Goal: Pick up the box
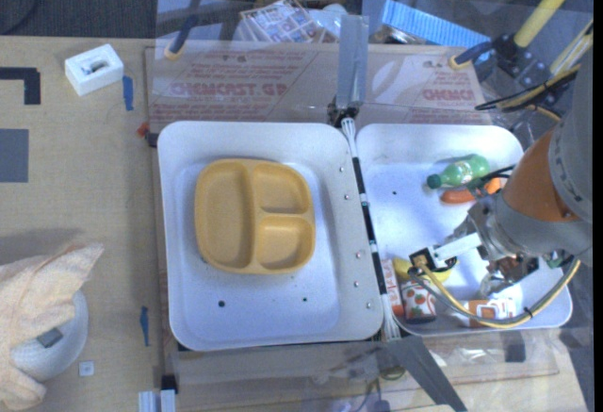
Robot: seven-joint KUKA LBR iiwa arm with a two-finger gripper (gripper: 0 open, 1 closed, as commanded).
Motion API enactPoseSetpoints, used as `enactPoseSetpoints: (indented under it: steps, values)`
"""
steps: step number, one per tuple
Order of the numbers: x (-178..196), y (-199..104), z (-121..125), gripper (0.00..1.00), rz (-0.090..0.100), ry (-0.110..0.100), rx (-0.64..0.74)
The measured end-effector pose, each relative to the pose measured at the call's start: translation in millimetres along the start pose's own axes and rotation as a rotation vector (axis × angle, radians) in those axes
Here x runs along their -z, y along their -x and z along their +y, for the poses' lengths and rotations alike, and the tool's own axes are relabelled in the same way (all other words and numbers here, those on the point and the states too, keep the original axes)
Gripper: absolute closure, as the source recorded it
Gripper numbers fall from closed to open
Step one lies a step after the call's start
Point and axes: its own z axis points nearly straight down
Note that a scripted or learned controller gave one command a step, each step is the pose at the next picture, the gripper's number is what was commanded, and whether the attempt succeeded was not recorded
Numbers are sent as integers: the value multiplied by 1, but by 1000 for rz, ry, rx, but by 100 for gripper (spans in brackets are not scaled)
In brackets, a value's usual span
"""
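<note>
A small box point(417, 300) with a dark, brown-printed face lies at the near left corner of the right bin point(396, 165). A second small orange-and-white pack point(492, 310) rests by that bin's near wall, to the right of the box. My gripper point(499, 276) hangs low over the near part of the right bin, between the two and closer to the orange-and-white pack. The wrist and its grey body hide the space under the gripper. The arm's orange band point(535, 189) is above and to the right.
A green toy vegetable point(462, 171) and an orange carrot-like piece point(460, 195) lie in the far part of the right bin. A yellow divided plate point(254, 214) sits in the left bin point(188, 306). A cloth point(42, 283) lies on the bench at left.
</note>
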Motion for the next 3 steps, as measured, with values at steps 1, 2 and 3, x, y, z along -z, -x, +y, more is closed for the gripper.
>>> enactPoseSetpoints:
  steps: [1,2,3]
  values:
    - [7,4,-2,100,-11,-11,-1]
    - [-5,41,69,100,-23,-13,-97]
    - [-5,43,79,100,-21,-21,-195]
